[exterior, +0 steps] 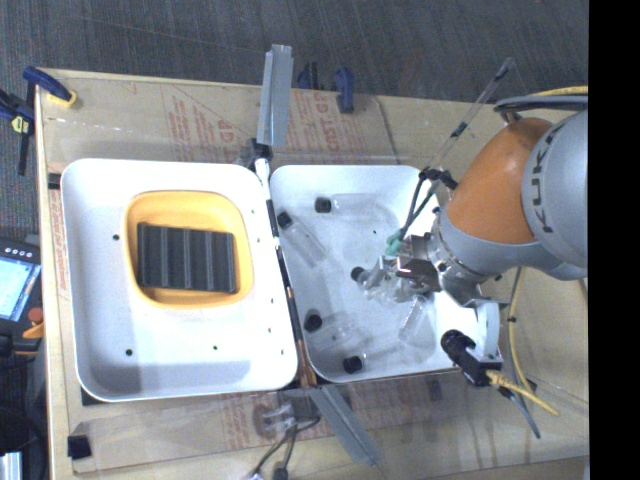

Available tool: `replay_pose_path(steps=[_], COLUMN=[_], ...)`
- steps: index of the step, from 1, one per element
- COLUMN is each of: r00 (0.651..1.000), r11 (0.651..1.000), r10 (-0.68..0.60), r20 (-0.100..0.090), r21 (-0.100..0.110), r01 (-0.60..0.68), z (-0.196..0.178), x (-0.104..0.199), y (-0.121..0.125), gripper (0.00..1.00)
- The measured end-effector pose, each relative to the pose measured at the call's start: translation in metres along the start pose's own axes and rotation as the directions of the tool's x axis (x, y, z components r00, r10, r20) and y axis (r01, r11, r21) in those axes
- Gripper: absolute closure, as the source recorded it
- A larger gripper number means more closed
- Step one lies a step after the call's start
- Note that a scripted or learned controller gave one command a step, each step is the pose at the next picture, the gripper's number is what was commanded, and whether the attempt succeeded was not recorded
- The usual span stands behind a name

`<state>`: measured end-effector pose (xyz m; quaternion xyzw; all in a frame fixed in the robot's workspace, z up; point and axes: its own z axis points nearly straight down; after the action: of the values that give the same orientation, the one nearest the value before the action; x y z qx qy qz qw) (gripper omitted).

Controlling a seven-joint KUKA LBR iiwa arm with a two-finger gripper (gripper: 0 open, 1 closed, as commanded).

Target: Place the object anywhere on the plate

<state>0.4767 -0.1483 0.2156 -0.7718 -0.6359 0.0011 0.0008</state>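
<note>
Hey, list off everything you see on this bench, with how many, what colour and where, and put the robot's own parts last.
Bins: two, white, side by side on the bench.
Plate: one, yellow with a dark ridged centre, in the left bin.
Clear plastic objects: several, see-through with black caps, scattered in the right bin; exact count unclear.
Clamps: blue, at the bench's far edge.
Screen: one, lit, at the left edge.
Arm: one, grey and orange, from the right.
Pincer: one, low over the right bin among the clear pieces.
</note>
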Motion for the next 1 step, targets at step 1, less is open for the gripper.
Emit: replay_pose_path(steps=[1], r00=[0.998], r11=[0.998], r10=[-0.069], r20=[-0.002], r21=[0.001], r01=[0.069], z=[-0.0051], x=[0.0823], y=[0.0235], gripper=[1.0])
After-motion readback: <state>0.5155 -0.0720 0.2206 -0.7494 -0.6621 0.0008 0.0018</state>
